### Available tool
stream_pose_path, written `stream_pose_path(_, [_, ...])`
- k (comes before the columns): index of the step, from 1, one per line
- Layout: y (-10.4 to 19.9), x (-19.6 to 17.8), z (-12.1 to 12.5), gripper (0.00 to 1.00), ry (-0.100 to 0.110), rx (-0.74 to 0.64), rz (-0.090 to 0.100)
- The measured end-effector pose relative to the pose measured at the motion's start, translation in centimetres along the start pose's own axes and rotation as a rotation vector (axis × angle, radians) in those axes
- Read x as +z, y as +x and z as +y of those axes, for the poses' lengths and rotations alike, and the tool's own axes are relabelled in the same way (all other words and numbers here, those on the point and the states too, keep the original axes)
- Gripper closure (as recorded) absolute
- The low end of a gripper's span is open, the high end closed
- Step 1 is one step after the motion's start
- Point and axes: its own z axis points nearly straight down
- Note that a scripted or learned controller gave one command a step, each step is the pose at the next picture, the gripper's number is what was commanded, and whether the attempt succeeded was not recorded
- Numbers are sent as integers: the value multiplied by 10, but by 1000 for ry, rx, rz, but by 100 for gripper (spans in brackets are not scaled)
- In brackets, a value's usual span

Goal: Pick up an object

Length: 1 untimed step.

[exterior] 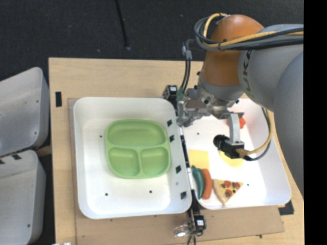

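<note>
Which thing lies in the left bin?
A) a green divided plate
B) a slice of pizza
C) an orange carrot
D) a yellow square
A: the green divided plate lies alone in the left bin; the pizza slice is in the right bin.

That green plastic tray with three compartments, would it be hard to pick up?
The green compartment tray lies flat in the left white bin, so it probably won't roll or tip. It looks rigid and light. Its broad, low shape likely leaves just the thin rim to pinch, so it might slip.
</note>
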Motion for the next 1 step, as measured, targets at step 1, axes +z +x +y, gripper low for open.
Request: stream_pose_path(1, [56, 14, 11, 100, 1, 0, -1])
